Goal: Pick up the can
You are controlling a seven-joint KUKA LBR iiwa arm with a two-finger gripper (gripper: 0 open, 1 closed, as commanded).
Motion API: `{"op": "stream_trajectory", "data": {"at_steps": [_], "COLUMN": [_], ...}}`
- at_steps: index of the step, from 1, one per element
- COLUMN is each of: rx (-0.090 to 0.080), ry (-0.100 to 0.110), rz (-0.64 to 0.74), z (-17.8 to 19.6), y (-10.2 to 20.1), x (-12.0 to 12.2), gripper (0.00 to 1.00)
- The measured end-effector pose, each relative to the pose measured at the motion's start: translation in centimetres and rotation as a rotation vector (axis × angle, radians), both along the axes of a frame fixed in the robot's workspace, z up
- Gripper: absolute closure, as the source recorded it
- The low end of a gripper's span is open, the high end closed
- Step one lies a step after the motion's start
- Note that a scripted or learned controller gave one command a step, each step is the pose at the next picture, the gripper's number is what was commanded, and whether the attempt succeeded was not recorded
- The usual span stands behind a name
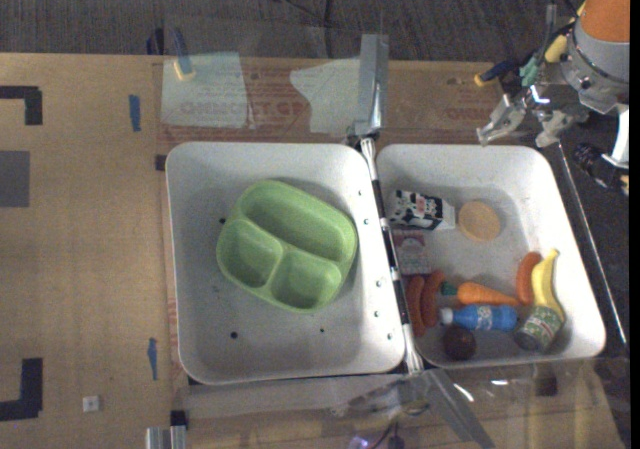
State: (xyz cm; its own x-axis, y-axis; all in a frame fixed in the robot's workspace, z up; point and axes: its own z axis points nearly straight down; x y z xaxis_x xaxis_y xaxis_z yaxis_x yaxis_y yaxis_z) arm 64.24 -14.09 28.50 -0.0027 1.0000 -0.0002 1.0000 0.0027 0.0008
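The can (540, 327) is small, with a green label and a silver top, and lies in the front right corner of the right bin (560, 182). It rests just below a yellow banana (545, 277) and right of a blue bottle (485, 318). My gripper (522, 123) hangs above the back rim of the right bin, far behind the can. Its two fingers (497, 124) stand apart with nothing between them.
The right bin also holds a black-and-white carton (417, 209), a tan round disc (480, 221), a carrot (485, 293), sausages (423, 299) and a dark plum (460, 342). A green divided plate (287, 244) sits in the left bin (190, 267).
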Motion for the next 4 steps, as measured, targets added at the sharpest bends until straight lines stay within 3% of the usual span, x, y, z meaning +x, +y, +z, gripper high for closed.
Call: {"op": "stream_trajectory", "data": {"at_steps": [1, 2, 3, 4], "rx": [0.0, 0.0, -0.001, -0.002], "ry": [0.0, 0.001, -0.003, -0.003], "rz": [0.0, -0.056, -0.072, 0.02], "z": [0.0, -3.9, -19.9, -19.9], "y": [0.0, -1.5, -1.2, -6.0], "x": [0.0, 0.1, -4.0, -2.7], "gripper": [0.0, 0.0, 0.0, 0.0]}}
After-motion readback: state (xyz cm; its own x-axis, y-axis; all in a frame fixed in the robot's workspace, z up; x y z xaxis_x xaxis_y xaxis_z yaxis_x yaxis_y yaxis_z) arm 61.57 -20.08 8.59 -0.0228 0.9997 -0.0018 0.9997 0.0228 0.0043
